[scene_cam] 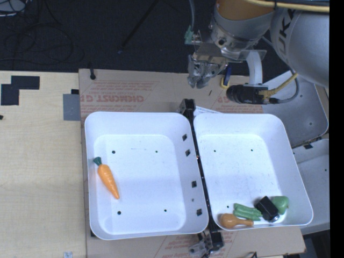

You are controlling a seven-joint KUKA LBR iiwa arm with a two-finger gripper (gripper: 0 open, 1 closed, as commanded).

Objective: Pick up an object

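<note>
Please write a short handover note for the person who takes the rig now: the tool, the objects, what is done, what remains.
Tool: raised above the bench behind the bins, nothing visibly held.
Left bin: one toy carrot near its left wall.
Right bin: orange pear-shaped piece, green bean pod, black block and a green piece clustered in the front right corner.
Done: no pick yet.
Left: choose one object, descend, grasp, lift.

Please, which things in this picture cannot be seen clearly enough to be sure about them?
- Gripper, camera view: small and blurred, so whether its fingers are open or shut is unclear.
- Arm: cut off by the top and right edges.
- Black object in the right bin: too small to identify; it covers part of the green objects.
- Orange-brown object: too small to name.
- Carrot in the left bin: plainly visible.
</note>
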